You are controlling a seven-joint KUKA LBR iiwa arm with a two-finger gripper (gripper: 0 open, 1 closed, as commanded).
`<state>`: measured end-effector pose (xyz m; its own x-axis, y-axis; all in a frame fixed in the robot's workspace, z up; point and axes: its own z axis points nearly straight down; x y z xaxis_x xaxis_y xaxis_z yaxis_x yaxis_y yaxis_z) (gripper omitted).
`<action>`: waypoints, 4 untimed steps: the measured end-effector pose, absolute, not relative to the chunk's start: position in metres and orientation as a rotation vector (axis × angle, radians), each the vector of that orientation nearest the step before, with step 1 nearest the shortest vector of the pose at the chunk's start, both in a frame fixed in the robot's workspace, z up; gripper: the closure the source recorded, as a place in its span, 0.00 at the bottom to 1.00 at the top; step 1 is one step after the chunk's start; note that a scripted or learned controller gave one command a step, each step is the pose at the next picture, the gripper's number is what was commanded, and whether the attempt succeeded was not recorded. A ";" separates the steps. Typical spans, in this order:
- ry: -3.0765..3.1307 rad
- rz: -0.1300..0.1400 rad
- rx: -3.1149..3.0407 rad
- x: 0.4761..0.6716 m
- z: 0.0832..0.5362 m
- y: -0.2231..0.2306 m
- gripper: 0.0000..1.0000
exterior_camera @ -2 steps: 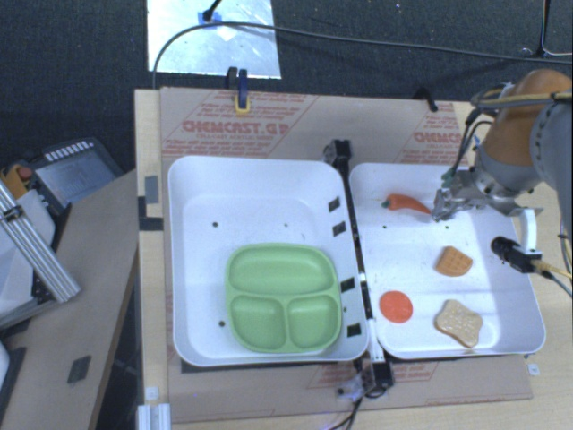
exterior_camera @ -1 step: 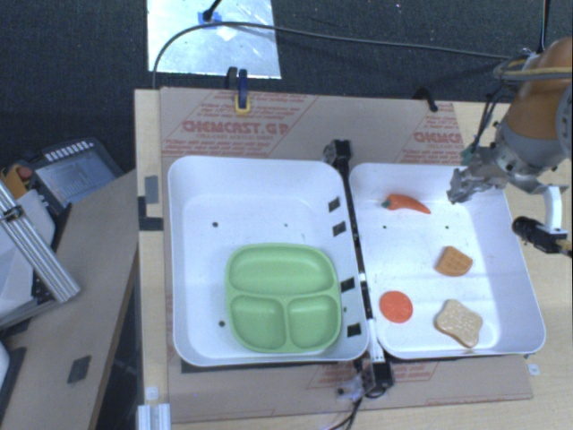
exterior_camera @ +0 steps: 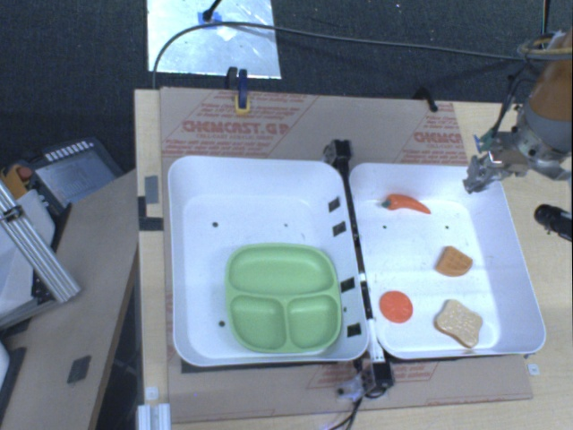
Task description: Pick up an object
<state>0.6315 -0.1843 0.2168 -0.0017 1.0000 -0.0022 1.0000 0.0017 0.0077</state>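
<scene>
Cam view: gripper [exterior_camera: 477,176] sits over the far-right corner of the right bin [exterior_camera: 519,276], above the rim, nothing seen betw its tips; can't tell how wide it's set. In that bin: orange carrot-like piece [exterior_camera: 407,204] near the far wall, tan bread piece [exterior_camera: 454,262] mid-right, red round disc [exterior_camera: 396,306] near the divider, pale cracker-like piece [exterior_camera: 459,322] at the near right. Left bin [exterior_camera: 192,240] holds a green 3-section plate [exterior_camera: 282,296] w/ nothing on it.

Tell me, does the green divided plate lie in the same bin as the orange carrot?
No, the green divided plate lies in the left bin, while the orange carrot lies in the right bin.
</scene>
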 end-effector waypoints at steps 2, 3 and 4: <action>2.231 0.002 2.213 0.626 0.245 -0.131 1.00; 2.233 0.003 2.211 0.620 0.247 -0.068 1.00; 2.233 0.005 2.210 0.621 0.252 -0.015 1.00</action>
